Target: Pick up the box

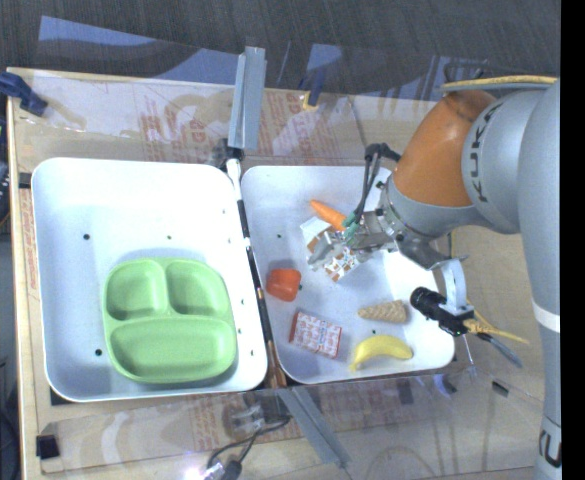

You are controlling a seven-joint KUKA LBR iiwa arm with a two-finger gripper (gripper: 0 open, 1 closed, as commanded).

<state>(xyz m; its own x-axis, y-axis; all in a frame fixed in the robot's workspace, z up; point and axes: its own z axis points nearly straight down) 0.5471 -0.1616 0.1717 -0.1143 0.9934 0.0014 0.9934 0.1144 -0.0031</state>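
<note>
The box (315, 334) is a small flat red packet with a pale pattern, lying near the front edge of the right bin (272, 193). My gripper (337, 255) hangs over the middle of that bin, behind the box and slightly to its right, well apart from it. An orange carrot (326, 212) lies just behind the gripper, almost touching it. The grey arm with its orange band (437, 168) reaches in from the right.
In the right bin, a red fruit (283, 284) lies left of the box, with a yellow banana (381, 349) and a tan cone-shaped piece (384, 312) to its right. The left bin (72, 188) holds a green divided tray (169, 320).
</note>
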